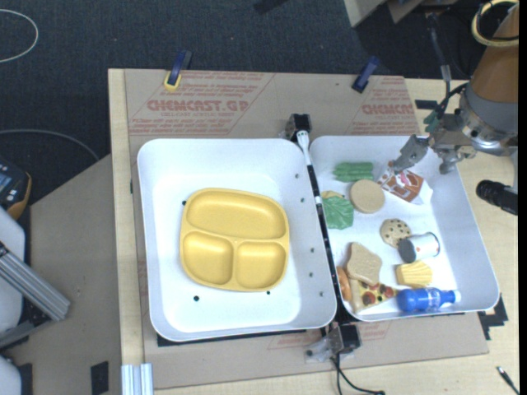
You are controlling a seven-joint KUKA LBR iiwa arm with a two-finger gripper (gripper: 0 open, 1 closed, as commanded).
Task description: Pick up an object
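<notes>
Camera view: cardboard-topped bench [247, 105], 2 white bins [156, 220], dark carpet floor [123, 15].

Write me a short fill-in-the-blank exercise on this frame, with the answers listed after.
1. The yellow tray lies in the ___ bin.
2. That tray has ___ compartments.
3. The blue bottle lies near the right bin's ___ edge.
4. The pincer is over the ___ bin.

Missing words: left; three; front; right

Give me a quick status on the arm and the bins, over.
Gripper low over right bin, above red-and-white packet, nothing visibly held. Toy food crowds that bin. Yellow divided tray in left bin.
</notes>
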